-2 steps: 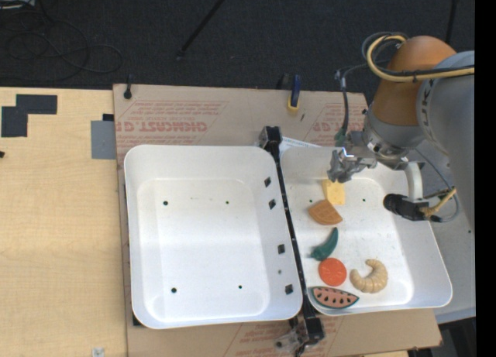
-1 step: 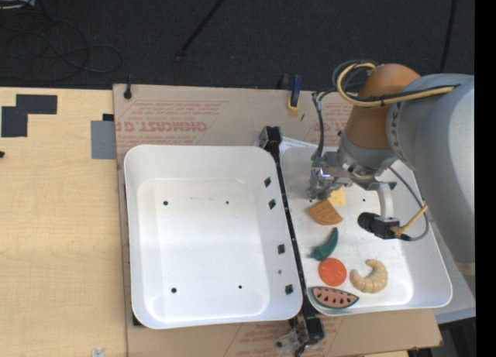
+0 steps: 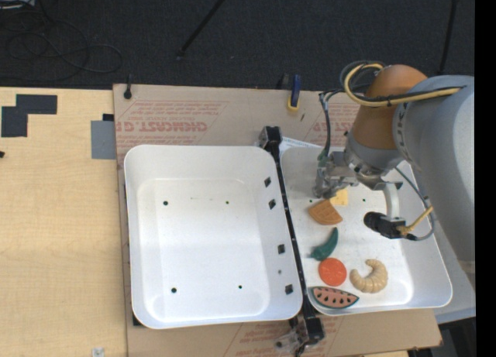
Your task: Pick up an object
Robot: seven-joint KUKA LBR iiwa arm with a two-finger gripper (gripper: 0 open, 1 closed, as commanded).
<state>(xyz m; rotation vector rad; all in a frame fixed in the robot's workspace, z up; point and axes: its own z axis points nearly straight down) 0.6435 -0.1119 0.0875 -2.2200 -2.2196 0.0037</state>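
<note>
Watermelon slice [image 3: 334, 298]: lies at near rim of right bin [image 3: 434, 286], well below end effector; toys spread loose, probably so each can be taken singly.
Red disc [image 3: 333, 272], croissant [image 3: 370, 276], green pepper [image 3: 325, 244]: apart from one another, between slice and end effector.
Orange wedge [image 3: 325, 212]: just below end effector.
Yellow piece [image 3: 339, 197]: at the tip, touching or nearly; likely target.
End effector [image 3: 332, 181]: low over bin's far part; open or clenched, cannot tell.
Arm: reaches in from right, wrist bent downward.
Left bin [image 3: 139, 231]: well left, across divider.

Fixed overhead cam, slanted, both bins [image 3: 147, 193]
</note>
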